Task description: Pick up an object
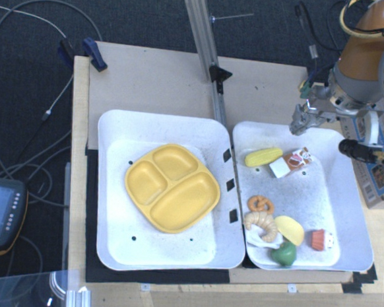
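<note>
Jaws' state cannot be told; gripper (301, 121) hangs at the right bin's (347, 195) far rim, above yellow corn (263, 156).

The gripper (302, 118) hangs over the far rim of the right bin (347, 195), apart from everything in it. Inside that bin, the corn (263, 156) lies near the far end, with a white block (279, 168) touching it and a small red-and-white toy (300, 158) just beside. Nearer, a pretzel (261, 204), croissant (261, 222), lemon (290, 229), green piece (283, 254) and strawberry cake (320, 240) cluster. Left of the bin, another bin (107, 176) holds a yellow tray (172, 187).
</note>
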Robot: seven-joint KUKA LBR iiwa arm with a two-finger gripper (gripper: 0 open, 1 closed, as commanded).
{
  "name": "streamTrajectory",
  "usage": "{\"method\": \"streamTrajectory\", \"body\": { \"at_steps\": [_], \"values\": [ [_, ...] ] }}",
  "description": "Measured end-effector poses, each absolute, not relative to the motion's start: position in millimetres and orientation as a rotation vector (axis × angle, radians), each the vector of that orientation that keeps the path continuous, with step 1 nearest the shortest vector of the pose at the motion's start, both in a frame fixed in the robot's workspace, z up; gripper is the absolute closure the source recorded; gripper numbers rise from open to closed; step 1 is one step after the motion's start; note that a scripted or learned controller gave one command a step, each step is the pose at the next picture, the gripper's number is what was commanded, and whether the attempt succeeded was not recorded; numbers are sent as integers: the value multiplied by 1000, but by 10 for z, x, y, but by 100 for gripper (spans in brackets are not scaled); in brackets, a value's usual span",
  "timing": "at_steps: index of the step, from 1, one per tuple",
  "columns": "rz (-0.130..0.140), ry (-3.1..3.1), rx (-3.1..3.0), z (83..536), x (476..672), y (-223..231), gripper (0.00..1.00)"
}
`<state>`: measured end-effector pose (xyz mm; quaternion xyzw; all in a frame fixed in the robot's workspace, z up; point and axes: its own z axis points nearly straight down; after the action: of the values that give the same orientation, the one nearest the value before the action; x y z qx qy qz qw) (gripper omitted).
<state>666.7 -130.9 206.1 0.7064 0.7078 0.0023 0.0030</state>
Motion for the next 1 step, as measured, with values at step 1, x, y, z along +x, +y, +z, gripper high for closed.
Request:
{"method": "streamTrajectory", "body": {
  "at_steps": [1],
  "values": [
    [6, 2220, 2216, 2323, 6679, -1306, 100]
  ]
}}
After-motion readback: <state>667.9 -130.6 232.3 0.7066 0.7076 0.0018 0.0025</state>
